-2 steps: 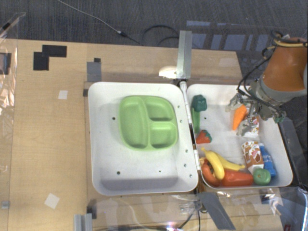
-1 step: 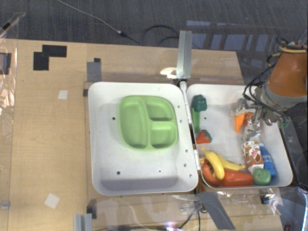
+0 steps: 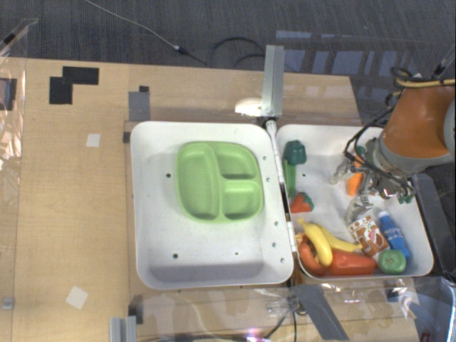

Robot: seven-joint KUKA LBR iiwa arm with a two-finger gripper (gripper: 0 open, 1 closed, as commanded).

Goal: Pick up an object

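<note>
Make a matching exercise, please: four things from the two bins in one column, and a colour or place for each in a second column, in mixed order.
Things:
1. divided plate
2. banana
3. bottle
4. strawberry

Descriptions:
A. blue, near the right bin's right wall
B. light green, in the left bin
C. yellow, lying over a red-orange thing at the right bin's near edge
D. red, close to the wall between the bins

Pairs: 1-B, 2-C, 3-A, 4-D
</note>
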